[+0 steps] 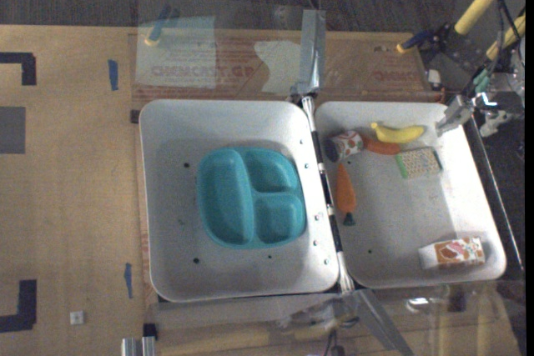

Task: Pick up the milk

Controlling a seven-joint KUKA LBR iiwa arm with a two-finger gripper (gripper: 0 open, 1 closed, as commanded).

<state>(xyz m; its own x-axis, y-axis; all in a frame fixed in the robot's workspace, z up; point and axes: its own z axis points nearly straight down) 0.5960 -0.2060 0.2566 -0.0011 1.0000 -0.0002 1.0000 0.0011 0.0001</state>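
So the milk is a small carton lying on its side in the near right corner of the right bin, well apart from everything else. Further back in that bin sit a banana, a carrot, a little green sponge and a small can. Left bin has a teal divided plate. The hand hangs over the right bin's far right corner, can't tell its state.

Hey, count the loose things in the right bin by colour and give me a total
Yellow: 1, curved yellow banana
Orange: 2, long orange carrot, orange-red piece
Green: 1, flat green sponge
White: 2, white milk carton, small can
Total: 6
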